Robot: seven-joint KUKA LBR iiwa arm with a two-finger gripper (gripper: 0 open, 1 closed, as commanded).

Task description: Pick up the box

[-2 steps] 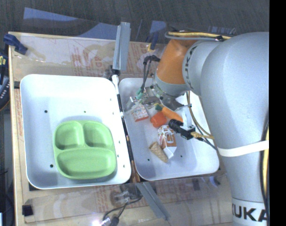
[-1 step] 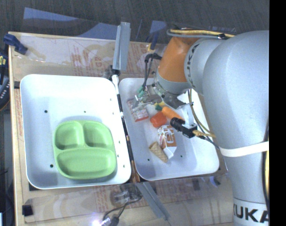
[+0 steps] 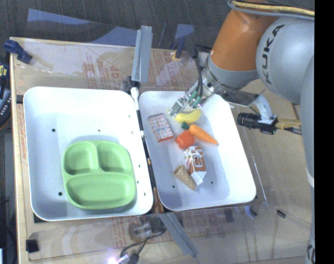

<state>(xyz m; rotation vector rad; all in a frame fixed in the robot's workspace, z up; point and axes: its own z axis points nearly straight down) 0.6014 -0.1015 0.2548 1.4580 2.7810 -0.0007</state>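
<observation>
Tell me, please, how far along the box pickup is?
Done: the arm has reached over the right bin. In hand: the gripper hovers at the bin's far end, by the banana; nothing shows between its fingers. Left: the box lies flat on the bin floor beside the gripper, so grasping and lifting remain.

Box [image 3: 160,127] open leftward; banana [image 3: 188,116] and red piece [image 3: 185,140] crowd its right.

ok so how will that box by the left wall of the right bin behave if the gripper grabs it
The box lies flat and looks like thin printed card, so probably light and stiff, though it might crush under a hard squeeze. Lying low on the bin floor, it may slide rather than tip when nudged. The gripper sits just beyond it.
</observation>
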